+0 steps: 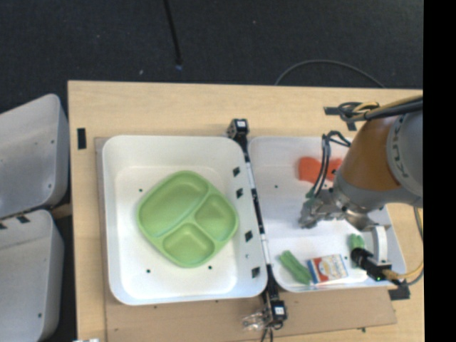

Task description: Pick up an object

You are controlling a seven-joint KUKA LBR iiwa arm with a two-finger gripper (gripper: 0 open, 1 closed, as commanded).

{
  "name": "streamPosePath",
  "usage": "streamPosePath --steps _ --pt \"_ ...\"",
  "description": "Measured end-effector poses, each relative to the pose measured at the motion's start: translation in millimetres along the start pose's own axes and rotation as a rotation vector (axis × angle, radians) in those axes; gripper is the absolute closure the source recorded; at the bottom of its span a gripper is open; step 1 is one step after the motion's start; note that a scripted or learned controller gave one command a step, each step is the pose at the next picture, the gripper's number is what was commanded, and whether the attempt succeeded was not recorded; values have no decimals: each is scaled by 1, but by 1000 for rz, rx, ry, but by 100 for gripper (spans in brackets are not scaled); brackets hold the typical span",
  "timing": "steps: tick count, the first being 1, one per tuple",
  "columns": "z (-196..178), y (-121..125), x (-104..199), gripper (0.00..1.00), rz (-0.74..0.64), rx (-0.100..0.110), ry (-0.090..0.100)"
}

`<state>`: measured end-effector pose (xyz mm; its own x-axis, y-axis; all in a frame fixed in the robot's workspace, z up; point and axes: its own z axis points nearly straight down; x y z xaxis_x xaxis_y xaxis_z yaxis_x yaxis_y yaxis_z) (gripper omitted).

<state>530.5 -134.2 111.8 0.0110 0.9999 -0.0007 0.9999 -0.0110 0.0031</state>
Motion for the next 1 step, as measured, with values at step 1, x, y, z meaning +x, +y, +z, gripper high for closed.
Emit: streamPosePath --steps 1 --pt "-46 9 -1 100 -15 -3 -1"
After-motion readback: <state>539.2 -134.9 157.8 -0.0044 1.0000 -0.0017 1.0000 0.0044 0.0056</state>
